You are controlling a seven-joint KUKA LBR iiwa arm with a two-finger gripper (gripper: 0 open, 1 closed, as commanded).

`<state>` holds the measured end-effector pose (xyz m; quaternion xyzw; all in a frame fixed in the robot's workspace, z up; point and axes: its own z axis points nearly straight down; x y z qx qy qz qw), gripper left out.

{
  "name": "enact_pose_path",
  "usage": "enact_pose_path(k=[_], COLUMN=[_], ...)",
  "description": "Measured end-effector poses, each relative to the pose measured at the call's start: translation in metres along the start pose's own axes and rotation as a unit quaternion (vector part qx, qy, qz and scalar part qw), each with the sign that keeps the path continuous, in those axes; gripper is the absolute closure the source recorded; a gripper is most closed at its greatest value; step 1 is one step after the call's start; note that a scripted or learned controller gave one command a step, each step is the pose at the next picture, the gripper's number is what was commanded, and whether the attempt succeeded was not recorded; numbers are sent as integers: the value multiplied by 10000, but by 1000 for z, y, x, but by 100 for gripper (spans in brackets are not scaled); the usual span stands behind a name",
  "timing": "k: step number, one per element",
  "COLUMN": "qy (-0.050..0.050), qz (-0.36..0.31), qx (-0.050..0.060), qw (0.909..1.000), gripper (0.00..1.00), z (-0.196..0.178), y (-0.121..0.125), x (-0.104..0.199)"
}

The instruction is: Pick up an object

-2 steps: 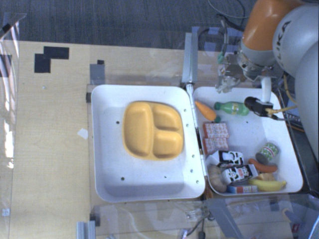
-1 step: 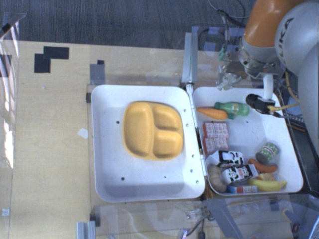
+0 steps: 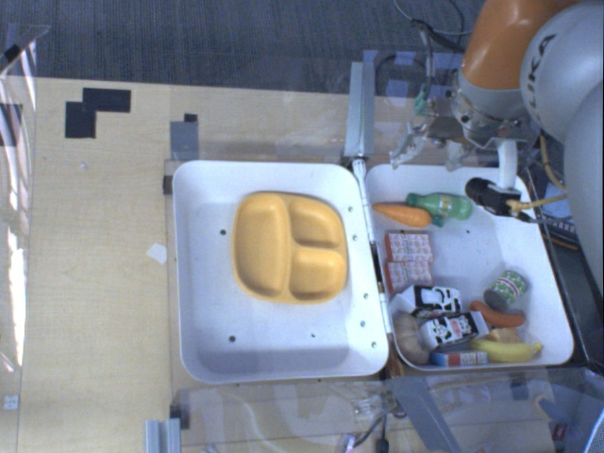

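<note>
Carrot [image 3: 403, 215] lying flat beside green bottle [image 3: 440, 206], exposed, graspable. Gripper [image 3: 429, 140] poised above, just beyond right bin [image 3: 557, 300] far rim; finger state: cannot tell.

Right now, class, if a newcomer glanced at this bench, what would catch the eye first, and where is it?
The yellow divided tray stands out, lying alone in the left bin. Next comes the crowd in the right bin: a carrot beside a green bottle at the far end, a banana along the near wall. The grey arm with its orange band looms over the far right corner.
</note>
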<state>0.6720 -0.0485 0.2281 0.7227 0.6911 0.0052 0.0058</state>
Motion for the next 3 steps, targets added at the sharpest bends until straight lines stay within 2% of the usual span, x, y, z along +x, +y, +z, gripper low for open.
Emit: enact_pose_path(k=[1, 2, 3], qy=[0, 5, 9], qz=[373, -264, -271], qx=[60, 66, 49], qw=[9993, 9996, 9996], gripper=[0, 0, 100], z=[80, 141, 130], y=[-63, -24, -23], x=[-40, -60, -59])
